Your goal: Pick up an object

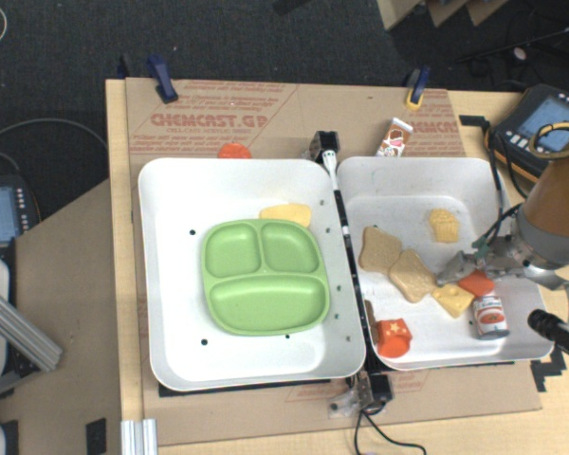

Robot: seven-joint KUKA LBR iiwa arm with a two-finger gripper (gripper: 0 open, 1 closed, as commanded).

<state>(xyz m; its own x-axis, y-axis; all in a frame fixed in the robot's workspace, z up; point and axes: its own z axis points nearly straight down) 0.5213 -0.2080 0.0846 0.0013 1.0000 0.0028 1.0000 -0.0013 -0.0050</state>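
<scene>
We find the gripper low in the right bin, just above the cluster of toy foods; whether it is spread or pinching anything we cannot tell. The nearest candidates are the yellow wedge and the orange piece, close under the tool; two tan bread slices lie just left; a small can lies just right. In our judgement the pick calls for centring over a single item, clear of its neighbours; crowding risks a glancing, failed grasp; the green divided plate occupies the left bin.
</scene>
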